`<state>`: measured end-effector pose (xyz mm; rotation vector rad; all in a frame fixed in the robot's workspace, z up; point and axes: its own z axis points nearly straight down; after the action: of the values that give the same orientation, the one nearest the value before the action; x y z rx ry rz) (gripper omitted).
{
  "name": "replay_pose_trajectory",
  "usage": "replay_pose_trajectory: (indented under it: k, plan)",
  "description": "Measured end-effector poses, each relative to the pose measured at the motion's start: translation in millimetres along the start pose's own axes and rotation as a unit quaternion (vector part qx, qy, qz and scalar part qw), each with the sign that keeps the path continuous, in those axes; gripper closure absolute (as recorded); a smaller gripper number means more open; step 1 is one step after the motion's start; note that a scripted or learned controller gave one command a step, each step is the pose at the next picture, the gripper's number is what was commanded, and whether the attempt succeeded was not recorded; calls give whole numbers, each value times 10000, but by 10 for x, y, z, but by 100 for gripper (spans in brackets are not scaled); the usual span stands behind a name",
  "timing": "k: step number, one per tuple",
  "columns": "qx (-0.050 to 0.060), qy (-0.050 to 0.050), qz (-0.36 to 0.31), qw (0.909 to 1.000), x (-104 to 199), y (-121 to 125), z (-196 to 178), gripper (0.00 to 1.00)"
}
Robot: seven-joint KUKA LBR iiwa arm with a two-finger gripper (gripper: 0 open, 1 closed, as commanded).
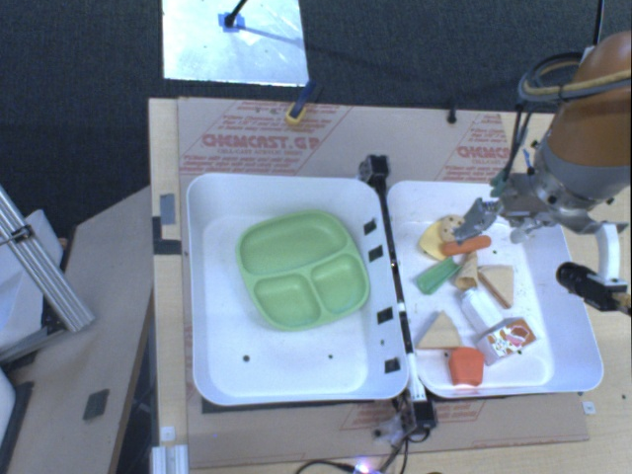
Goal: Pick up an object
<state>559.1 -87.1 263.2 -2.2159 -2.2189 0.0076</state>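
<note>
White bins sit side by side on my counter [247, 126]: the left bin [212, 265] carries a green tray [301, 270], while the right bin [568, 344] collects the toys. My fingers [481, 214] hover over the carrot [466, 246], just above it; I cannot tell their spread.

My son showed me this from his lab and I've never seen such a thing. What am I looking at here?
One camera looks down at a slant on a bench with two white bins. The left bin holds a green divided tray. The right bin holds small toy foods: an orange carrot, a green piece, tan wedges, an orange block. The grey and orange robot arm reaches in from the right; its gripper hangs just above the carrot. I see nothing held between its fingers.
</note>
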Motion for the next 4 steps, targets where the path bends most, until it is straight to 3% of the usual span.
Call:
replay_pose_trajectory:
  k: [1, 3, 4]
  plan:
    - [-45, -5, -9, 10000, 1, 18, -43, 0]
    - [-15, 1, 4, 10000, 33, -129, 1095, 0]
    - [-23, 1, 4, 10000, -23, -69, 1556, 0]
